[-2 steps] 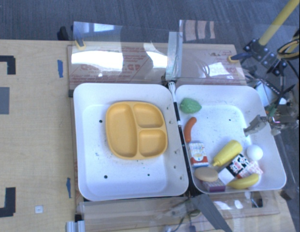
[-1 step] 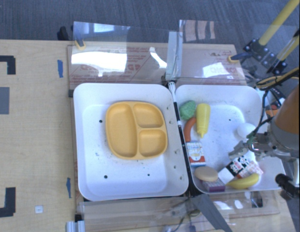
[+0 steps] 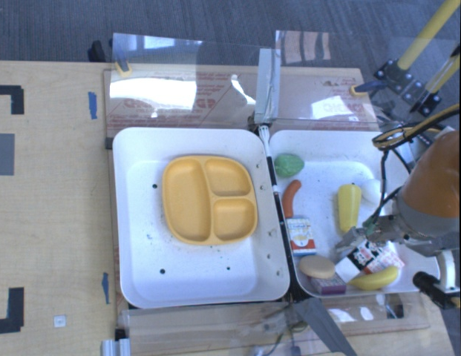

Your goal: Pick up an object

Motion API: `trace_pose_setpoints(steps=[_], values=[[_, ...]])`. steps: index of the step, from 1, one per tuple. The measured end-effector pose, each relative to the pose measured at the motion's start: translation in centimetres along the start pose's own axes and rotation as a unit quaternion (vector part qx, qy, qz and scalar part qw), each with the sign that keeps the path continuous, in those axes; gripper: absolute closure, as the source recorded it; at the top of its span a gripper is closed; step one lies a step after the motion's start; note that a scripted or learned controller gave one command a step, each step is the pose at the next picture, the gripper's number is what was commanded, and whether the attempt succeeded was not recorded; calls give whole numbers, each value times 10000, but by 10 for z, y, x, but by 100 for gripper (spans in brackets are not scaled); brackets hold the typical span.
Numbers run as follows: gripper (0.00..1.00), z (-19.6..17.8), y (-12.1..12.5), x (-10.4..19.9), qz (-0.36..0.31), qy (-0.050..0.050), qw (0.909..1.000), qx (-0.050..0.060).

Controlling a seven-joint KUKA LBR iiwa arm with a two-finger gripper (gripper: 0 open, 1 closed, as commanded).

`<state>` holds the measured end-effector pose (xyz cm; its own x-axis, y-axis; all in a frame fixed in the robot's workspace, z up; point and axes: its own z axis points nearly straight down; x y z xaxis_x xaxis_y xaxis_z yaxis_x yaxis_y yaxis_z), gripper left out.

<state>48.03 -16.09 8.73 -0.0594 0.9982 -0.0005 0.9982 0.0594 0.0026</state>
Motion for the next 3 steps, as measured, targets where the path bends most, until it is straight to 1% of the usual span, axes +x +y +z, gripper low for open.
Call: trace_pose_setpoints(steps=[1,2,3], values=[[0,-127,4,18,-205,-12,9998,-48],[0,-100,68,71,-754,6,9972,6],[0,-147,49,47,-840,-12,9965,-21]])
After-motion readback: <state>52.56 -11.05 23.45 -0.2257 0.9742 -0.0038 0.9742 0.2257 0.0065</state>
